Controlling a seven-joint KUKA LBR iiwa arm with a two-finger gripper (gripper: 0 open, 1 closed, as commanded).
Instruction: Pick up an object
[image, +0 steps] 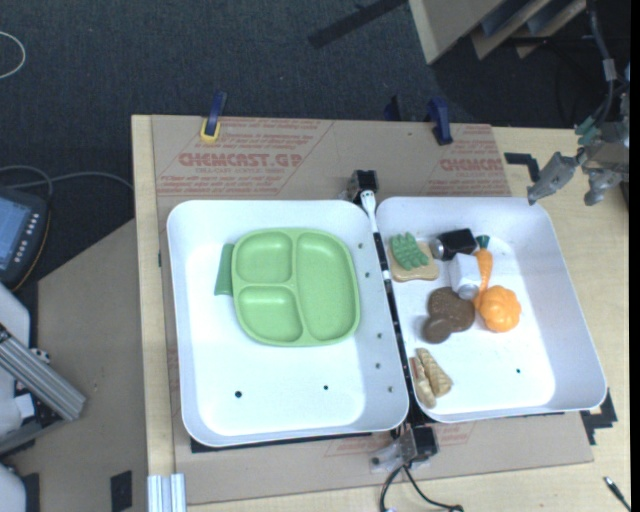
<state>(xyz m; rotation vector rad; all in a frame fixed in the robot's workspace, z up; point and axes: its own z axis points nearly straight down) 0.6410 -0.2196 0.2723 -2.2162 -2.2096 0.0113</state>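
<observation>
While the gripper hangs beyond the right bin's far right corner, well apart from the toys, finger state can't be told. Right bin: 1 round orange, 1 carrot, 1 brown patty, 1 toast w/ greens. Left bin: 1 green 3-section plate.

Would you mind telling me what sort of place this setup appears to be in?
Most likely a robotics lab test bench. Two white bins are clamped onto a protective board, toy food such as an orange fills one, and a robot claw hangs at the right.
</observation>
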